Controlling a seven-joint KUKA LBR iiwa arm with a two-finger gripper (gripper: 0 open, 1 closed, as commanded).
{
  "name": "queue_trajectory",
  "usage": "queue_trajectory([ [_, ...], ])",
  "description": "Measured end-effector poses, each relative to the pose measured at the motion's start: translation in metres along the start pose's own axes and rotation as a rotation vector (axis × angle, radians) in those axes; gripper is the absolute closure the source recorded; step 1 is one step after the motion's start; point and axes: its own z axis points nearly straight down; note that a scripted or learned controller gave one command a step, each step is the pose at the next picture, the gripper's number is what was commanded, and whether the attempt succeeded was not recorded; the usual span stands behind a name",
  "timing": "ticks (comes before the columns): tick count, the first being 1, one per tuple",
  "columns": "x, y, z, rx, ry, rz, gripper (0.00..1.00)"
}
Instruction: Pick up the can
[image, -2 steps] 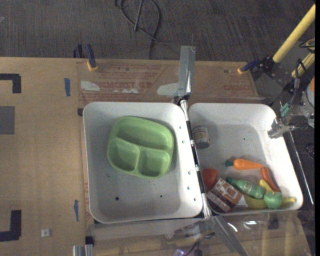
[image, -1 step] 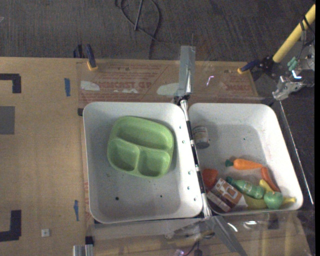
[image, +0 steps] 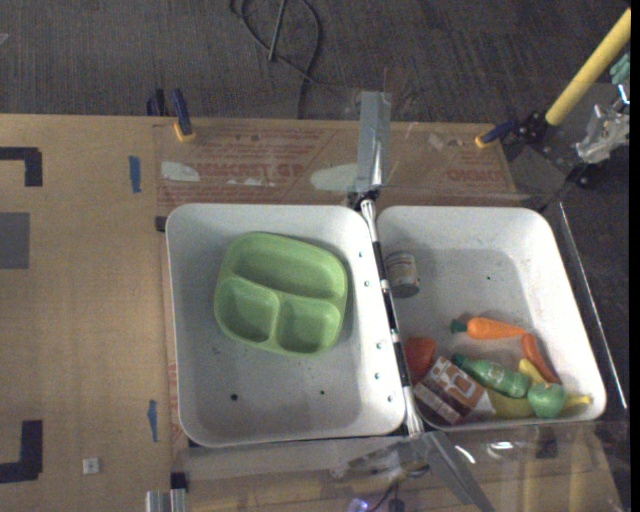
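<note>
The can (image: 402, 273) is small, with a silvery body and a pale label. It sits in the right bin (image: 470, 230), close against that bin's left wall and near its back half. It stands apart from the other items, with bare bin floor to its right and behind it.
A green divided plate (image: 282, 293) lies in the left bin (image: 200, 400). The right bin's front holds an orange carrot (image: 495, 328), a green bottle (image: 495, 377), a red piece (image: 420, 355), a brown packet (image: 452, 390) and yellow and green toys. A yellow rod (image: 590, 70) crosses the top right corner.
</note>
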Motion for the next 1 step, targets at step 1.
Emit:
queue_trajectory([
  [1,0.0039,-0.0002,-0.0726,0.0,0.0,0.087,1.0],
])
